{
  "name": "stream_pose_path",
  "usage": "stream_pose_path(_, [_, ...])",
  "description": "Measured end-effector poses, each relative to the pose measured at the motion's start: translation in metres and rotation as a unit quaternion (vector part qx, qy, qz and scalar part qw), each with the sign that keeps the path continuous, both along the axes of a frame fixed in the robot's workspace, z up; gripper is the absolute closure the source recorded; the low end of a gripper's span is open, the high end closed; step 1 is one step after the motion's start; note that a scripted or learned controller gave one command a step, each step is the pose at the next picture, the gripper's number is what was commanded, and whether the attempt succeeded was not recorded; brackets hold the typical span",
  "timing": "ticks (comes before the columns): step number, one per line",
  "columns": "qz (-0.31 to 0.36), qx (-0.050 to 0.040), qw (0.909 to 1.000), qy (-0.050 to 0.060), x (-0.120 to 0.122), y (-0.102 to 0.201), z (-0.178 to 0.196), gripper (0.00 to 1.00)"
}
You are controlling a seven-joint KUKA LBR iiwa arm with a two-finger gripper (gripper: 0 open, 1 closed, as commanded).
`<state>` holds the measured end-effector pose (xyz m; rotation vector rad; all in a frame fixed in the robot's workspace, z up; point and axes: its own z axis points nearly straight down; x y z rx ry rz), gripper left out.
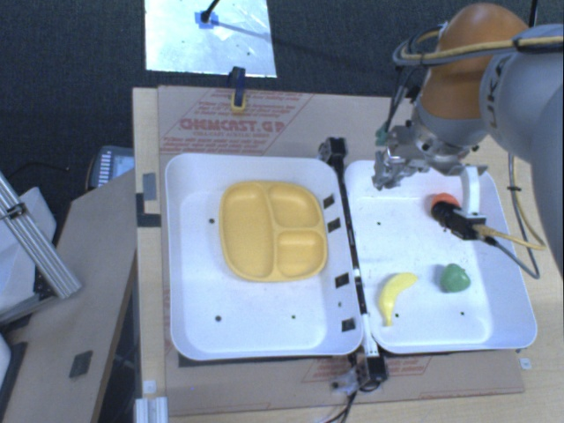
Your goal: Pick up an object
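Observation:
A yellow banana [395,294] lies near the front left of the right bin [502,263]. A green object [455,278] rests to its right. At the bin's back right lies an orange-red object [443,203], partly hidden by a black part. My gripper [389,175] hangs over the back left corner of the right bin, well behind the banana, with nothing visible between its fingers. The view is too small to tell how the fingers stand.
The left bin [194,263] holds a yellow divided plate [271,229]. A black clamp strip [345,236] runs between the two bins. Cables [520,227] trail along the right bin's right side. Cardboard [238,122] lies behind the bins.

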<state>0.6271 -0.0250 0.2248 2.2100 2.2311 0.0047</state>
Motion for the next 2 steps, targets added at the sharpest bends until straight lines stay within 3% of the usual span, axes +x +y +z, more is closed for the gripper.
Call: stream_pose_path(2, [0.0,0.0004,1.0,0.001,-0.006,0.113,-0.014,1.0])
